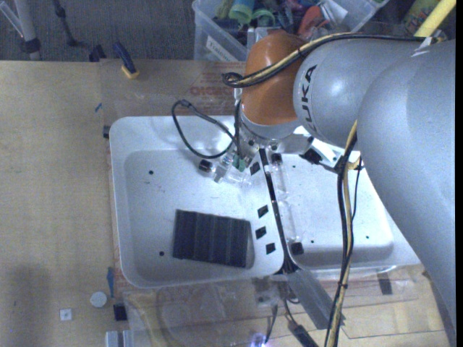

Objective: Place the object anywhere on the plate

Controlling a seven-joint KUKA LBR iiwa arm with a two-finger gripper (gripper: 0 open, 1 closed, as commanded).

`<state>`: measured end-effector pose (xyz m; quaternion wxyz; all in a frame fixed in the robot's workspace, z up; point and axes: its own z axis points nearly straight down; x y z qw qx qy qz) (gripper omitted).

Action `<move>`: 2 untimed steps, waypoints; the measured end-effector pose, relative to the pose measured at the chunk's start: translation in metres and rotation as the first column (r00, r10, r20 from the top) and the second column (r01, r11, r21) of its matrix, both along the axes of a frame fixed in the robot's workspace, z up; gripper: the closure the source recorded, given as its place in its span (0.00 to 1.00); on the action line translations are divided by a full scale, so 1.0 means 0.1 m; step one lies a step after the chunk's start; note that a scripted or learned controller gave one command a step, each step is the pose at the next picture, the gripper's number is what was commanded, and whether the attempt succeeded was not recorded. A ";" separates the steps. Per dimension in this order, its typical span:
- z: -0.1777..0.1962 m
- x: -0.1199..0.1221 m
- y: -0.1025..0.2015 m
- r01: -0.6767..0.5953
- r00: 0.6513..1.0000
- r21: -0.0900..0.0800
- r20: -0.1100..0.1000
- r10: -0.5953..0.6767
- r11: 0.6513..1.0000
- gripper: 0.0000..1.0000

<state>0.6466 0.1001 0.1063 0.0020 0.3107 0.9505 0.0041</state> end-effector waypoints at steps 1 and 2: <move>0.12 0.12 0.54 -0.374 0.928 -0.006 0.001 0.374 0.928 1.00; 0.67 0.14 1.01 -0.685 0.729 -0.008 0.002 0.685 0.729 1.00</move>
